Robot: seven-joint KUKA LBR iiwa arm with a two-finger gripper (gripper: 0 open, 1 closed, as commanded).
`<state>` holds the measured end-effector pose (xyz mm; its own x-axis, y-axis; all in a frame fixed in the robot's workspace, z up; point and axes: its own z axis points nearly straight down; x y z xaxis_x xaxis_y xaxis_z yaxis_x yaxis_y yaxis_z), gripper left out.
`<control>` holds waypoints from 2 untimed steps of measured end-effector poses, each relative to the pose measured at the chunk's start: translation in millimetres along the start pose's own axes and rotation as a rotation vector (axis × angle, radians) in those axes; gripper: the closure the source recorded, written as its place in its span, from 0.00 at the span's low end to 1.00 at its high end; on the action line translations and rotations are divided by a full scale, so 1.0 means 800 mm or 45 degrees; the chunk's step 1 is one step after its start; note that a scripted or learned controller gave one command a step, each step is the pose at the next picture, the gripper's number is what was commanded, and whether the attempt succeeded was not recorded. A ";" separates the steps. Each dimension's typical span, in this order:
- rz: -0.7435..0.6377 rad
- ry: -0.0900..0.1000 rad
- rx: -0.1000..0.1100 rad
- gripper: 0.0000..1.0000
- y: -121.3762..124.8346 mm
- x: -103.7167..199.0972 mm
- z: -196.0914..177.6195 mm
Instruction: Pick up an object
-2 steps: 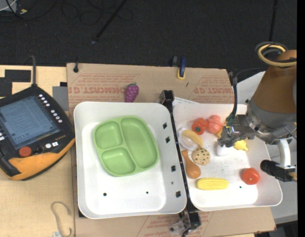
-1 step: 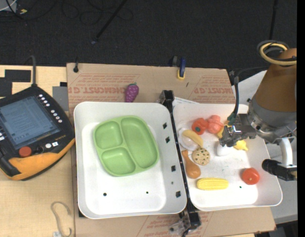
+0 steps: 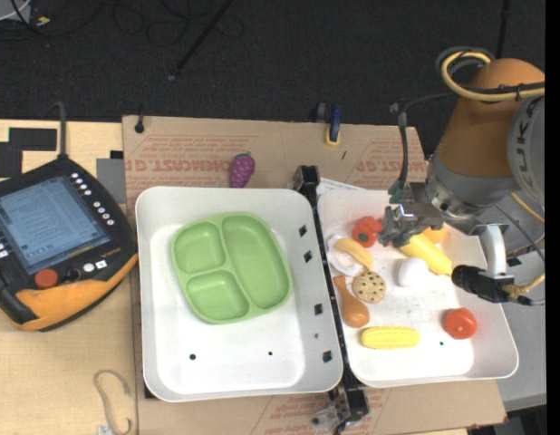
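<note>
Two shallow white bins of smooth moulded plastic are seen side by side on a cardboard-covered table (image 3: 217,148). In the left bin (image 3: 171,352) a glossy light-green tray (image 3: 230,267) with three rounded compartments is laid. The right bin (image 3: 484,361) is scattered with small toy foods of shiny plastic: a yellow corn cob (image 3: 390,337) with a ridged surface at the near side, a round red tomato (image 3: 459,323) to its right, a speckled tan cookie (image 3: 369,285), a brown drumstick shape (image 3: 352,307), a white egg-like piece (image 3: 411,271), a smooth yellow banana (image 3: 430,253) and a red piece (image 3: 366,230) at the far left. The metal tool (image 3: 402,227) is lowered over the far part of the right bin, just beside the banana and the red piece; whether it is open, or has hold of anything, cannot be told. A purple grape cluster (image 3: 242,169) lies on the cardboard beyond the left bin.
</note>
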<state>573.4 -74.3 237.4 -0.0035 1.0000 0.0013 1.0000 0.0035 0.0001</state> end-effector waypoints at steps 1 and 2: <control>-0.001 0.001 0.002 1.00 0.038 0.060 0.010; 0.001 0.000 0.000 1.00 0.085 0.095 0.002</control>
<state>640.9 1.6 235.7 -0.0027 1.0000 0.0012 1.0000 0.0027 0.0000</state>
